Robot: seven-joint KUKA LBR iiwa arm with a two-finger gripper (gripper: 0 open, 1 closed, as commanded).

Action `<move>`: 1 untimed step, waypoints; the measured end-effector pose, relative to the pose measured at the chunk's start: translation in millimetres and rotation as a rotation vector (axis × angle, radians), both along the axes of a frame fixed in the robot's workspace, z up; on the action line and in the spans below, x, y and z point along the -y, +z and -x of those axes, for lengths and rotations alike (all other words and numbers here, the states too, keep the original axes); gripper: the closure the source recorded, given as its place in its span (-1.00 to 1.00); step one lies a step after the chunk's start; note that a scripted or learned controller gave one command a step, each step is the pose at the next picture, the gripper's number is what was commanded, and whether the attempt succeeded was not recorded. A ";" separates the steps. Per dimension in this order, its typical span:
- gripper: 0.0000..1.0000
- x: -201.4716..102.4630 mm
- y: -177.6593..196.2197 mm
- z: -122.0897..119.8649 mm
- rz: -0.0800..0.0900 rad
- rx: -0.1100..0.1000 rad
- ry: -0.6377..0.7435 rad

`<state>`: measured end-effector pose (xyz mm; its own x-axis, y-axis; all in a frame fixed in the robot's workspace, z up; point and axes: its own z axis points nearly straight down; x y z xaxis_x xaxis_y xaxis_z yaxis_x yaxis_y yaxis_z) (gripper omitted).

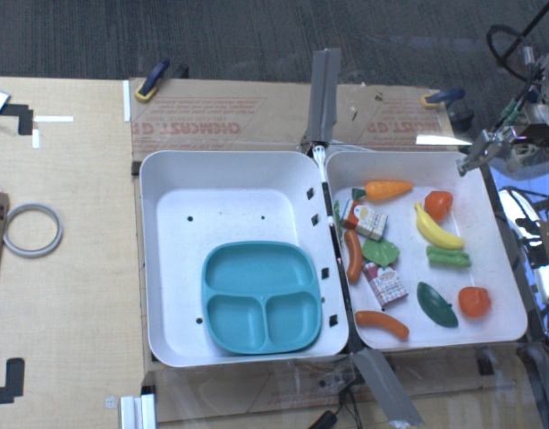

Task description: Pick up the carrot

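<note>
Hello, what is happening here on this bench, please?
A robot arm is meant to pick up the carrot. The carrot lies untouched near the back of the right bin, among other toy food. The pincer sits at the bin's far right corner, away from the carrot. The left bin holds a teal plate.

You have two shallow white plastic bins side by side, with one teal three-compartment plate in the left one. In the right bin you can count one orange toy carrot, one yellow banana, two orange-brown sausages and two small printed cartons.
</note>
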<state>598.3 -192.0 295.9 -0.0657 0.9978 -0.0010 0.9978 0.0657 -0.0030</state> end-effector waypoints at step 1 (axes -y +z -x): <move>-1.00 30.8 -89.2 12.4 -0.002 -0.001 0.168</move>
<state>585.9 -222.8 206.7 -0.2316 0.9728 0.0015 0.9728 0.2316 -0.0041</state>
